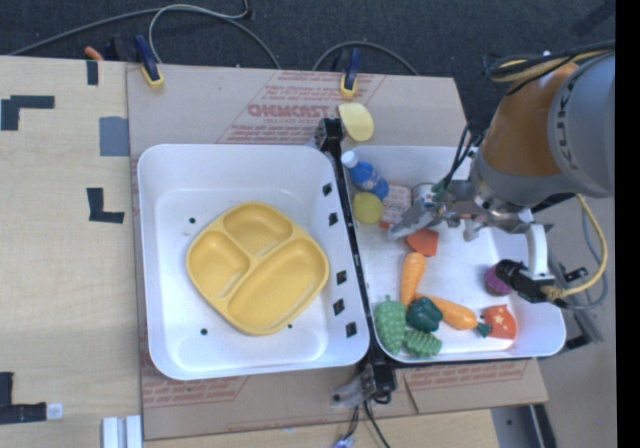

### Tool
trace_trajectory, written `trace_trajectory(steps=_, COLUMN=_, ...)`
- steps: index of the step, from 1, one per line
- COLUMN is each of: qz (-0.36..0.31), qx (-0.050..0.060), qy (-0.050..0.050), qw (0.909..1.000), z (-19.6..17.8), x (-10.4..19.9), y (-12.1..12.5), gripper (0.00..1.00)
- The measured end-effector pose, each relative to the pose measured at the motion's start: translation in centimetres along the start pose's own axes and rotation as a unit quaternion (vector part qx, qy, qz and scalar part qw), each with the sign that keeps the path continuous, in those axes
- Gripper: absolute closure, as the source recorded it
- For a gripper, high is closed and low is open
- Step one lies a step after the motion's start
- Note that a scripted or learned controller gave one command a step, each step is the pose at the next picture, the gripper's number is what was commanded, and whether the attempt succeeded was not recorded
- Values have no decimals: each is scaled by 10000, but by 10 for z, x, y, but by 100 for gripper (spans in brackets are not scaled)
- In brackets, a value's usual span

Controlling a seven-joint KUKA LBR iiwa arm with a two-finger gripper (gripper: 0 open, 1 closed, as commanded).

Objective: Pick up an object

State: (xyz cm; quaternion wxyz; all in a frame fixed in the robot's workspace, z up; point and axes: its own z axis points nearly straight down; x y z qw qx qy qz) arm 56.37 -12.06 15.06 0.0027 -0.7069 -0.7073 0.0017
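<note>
The claw (418, 219) was seen low in the right bin (545, 341), toward its 10 o'clock corner; whether it was parted or closed could not be told. A red piece (423, 242) lay just below it, at 6 o'clock, with an orange carrot (411, 276) beneath. A yellow divided plate (258, 266) rested in the left bin (160, 236).

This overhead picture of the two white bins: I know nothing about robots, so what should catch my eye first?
Probably the big yellow divided plate, lying alone in the left bin. Next, the right bin holds a heap of bright toy food, among it an orange carrot and a green broccoli. Over that bin, from the right, reaches the grey and orange arm, its gripper low above the toys.
</note>
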Motion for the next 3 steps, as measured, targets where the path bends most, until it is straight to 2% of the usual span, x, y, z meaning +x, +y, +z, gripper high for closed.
trace_trajectory(steps=1, qz=2, qx=-33, qy=-7, qw=10000, z=65, x=21, y=-22, gripper=0)
trace_trajectory(steps=2, qz=2, qx=-41, qy=-12, qw=10000, z=66, x=21, y=-59, gripper=0)
trace_trajectory(steps=3, qz=6, qx=-49, qy=-20, qw=10000, z=55, x=20, y=-58, gripper=100)
